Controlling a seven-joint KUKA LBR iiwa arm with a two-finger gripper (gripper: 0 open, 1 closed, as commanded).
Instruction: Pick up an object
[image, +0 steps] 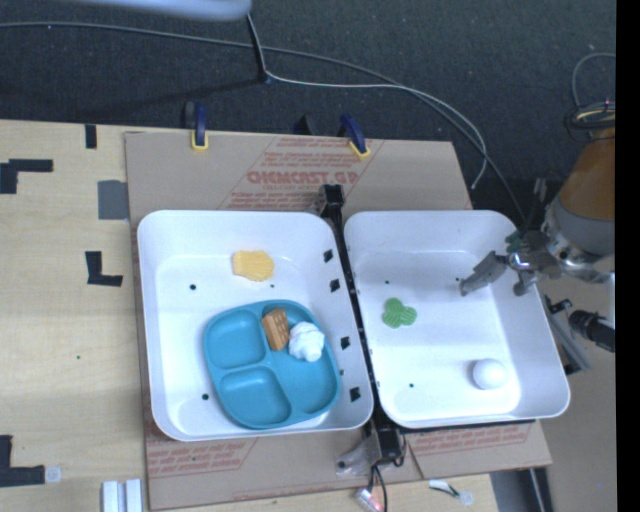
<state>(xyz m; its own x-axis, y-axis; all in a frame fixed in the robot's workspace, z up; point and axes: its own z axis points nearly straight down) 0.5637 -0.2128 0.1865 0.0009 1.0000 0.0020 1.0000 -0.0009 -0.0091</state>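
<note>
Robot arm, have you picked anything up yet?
Not yet. The gripper sits at the right white bin's upper right with nothing between its fingers. The green leafy piece and white ball lie on the bin floor. Reaching, grasping and lifting remain.

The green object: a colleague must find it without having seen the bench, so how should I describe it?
Find the right-hand white bin, the one the arm reaches into. The green object lies on its floor near the left wall, small and lumpy. Its only neighbour there is a white ball toward the near right corner.
</note>
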